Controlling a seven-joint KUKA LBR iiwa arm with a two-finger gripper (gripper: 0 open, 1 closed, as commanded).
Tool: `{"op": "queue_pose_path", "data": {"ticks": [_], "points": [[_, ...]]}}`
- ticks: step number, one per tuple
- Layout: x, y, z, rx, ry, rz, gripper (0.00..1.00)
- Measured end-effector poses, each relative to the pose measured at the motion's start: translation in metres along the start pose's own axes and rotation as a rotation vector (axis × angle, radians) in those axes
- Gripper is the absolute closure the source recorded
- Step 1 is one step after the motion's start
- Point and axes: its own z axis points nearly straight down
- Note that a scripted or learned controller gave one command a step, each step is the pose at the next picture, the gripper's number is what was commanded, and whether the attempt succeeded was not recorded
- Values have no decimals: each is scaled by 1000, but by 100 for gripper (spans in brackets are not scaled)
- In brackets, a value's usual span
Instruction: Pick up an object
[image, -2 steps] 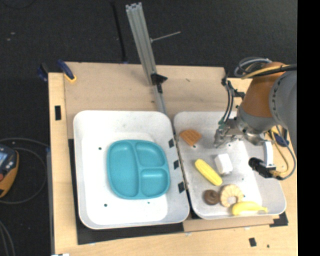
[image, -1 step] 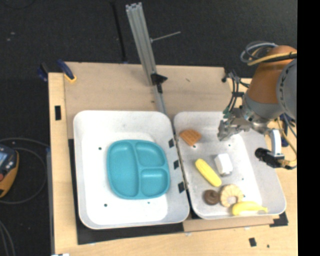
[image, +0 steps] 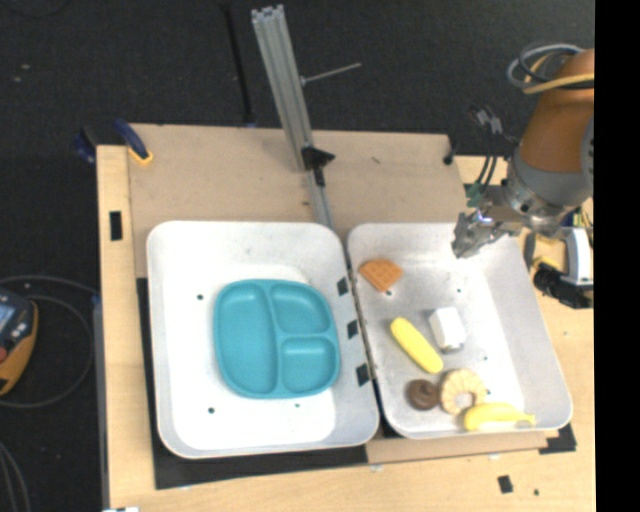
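Observation:
My gripper (image: 468, 240) hangs over the far edge of the right bin (image: 520, 300), with nothing visibly between its fingers. Below it in that bin lie an orange waffle-like piece (image: 380, 274), a yellow corn cob (image: 415, 345), a white block (image: 447, 327), a brown round piece (image: 422, 394), a tan doughnut-like piece (image: 462, 389) and a yellow banana (image: 498, 416). The waffle piece is the closest to the gripper, to its left and nearer the camera.
The left bin (image: 180, 260) holds a teal divided plate (image: 277, 337). A slanted aluminium post (image: 292, 110) rises behind the bins. Blue and orange clamps (image: 130, 145) sit at the bench's far left corner.

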Motion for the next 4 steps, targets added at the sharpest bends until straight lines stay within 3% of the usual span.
{"op": "queue_pose_path", "data": {"ticks": [1, 4], "points": [[-2, 1, -31, 4, 1, -1, 100], [164, -21, -13, 9, 3, -3, 100]]}}
